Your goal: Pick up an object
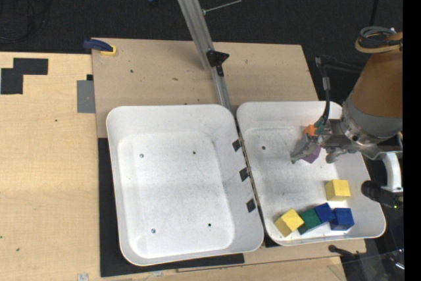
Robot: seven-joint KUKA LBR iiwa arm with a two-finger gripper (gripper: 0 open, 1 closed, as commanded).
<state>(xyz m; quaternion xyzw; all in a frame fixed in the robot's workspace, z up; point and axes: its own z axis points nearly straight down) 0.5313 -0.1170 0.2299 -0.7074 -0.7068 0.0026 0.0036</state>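
Several blocks (pixel 316 217) cluster near the right bin's (pixel 276 125) front edge.

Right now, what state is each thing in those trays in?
Gripper: low over the right bin, by a purple object.
Lone yellow block: resting flat, apart.
Yellow, green, blue blocks: clustered together.
Left bin: level.

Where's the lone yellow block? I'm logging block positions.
In the camera view, the lone yellow block lies in the right bin, near its right wall, just above the block cluster.
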